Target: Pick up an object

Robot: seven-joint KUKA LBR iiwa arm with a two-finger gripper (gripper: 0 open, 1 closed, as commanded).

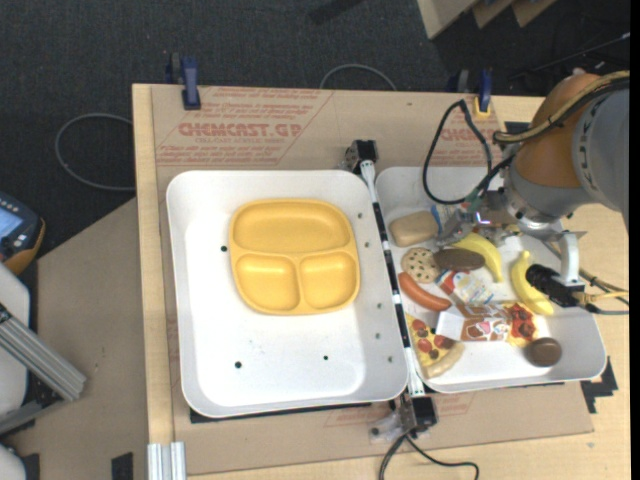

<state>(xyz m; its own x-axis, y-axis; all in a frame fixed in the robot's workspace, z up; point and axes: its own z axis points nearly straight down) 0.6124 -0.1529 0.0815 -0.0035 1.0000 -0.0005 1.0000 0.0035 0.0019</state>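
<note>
1. Not done: nothing lifted yet. Grey metal hand [480, 218] hangs low over the right shallow white plastic bin [578, 363]; can't tell whether it's clenched or released.
2. Likely pick, imo: curved glossy yellow plastic banana [490, 255], lying in that bin just beside the hand and touching a smooth dark-brown oval toy [458, 259].
3. Left to do: grasp and lift.

Toy foods, lying flat. Tan bun [413, 229] just left of the gripper [470, 224]. Brown oval piece [458, 259] and yellow banana [489, 254] directly below it. Red sausage [425, 293] and pizza slice [437, 344] farther below-left.
</note>
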